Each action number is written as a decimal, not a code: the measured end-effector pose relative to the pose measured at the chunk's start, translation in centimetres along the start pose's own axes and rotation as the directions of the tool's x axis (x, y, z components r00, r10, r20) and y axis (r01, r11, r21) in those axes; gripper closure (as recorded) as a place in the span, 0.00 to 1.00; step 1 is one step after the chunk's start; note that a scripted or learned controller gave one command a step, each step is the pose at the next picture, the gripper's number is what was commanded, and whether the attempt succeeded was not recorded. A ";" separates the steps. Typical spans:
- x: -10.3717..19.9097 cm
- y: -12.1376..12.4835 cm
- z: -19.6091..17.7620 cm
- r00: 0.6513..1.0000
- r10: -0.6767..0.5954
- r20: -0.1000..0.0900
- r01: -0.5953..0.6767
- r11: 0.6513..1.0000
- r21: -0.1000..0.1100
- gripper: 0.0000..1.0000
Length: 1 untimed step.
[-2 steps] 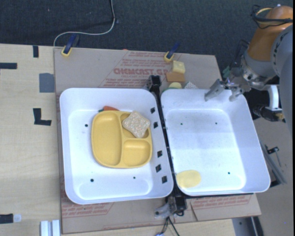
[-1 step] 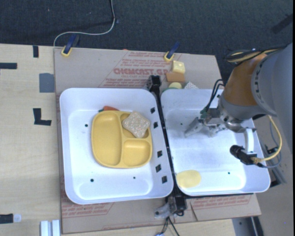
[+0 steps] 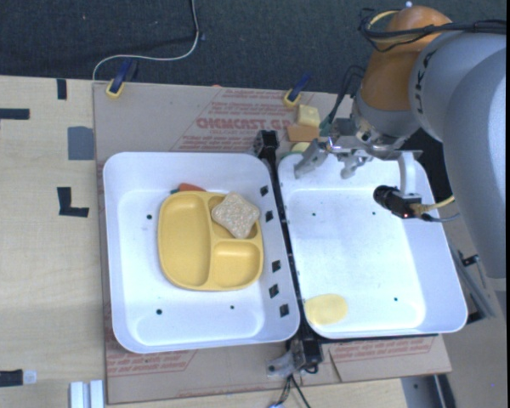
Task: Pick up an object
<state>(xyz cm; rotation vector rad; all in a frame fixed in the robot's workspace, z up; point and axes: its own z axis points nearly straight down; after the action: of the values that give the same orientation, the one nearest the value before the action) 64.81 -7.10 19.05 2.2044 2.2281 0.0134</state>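
Observation:
My gripper (image 3: 327, 167) hangs over the far edge of the right bin (image 3: 425, 253), with its two grey fingers (image 3: 304, 165) spread apart and nothing between them, so it is open. A pale yellow round object (image 3: 326, 309) lies in the near left corner of that bin, well away from the gripper. In the left bin (image 3: 123, 228) a yellow divided plate (image 3: 191, 245) carries a beige rough-textured piece (image 3: 235, 214). A small red-orange thing (image 3: 189, 188) peeks out behind the plate's far rim.
A small yellow block (image 3: 308, 113) and a brown block (image 3: 302, 132) sit just beyond the bins' far edge, left of the gripper. Black clips (image 3: 276, 228) line the divide between the bins. The arm's grey and orange body (image 3: 408, 49) looms over the far right.

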 end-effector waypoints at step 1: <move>-7.6 -2.2 2.8 1.000 0.016 0.005 -0.016 1.000 0.015 0.00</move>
<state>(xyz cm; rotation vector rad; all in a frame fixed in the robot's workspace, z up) 62.67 -14.75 16.26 2.2278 2.2155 -0.0084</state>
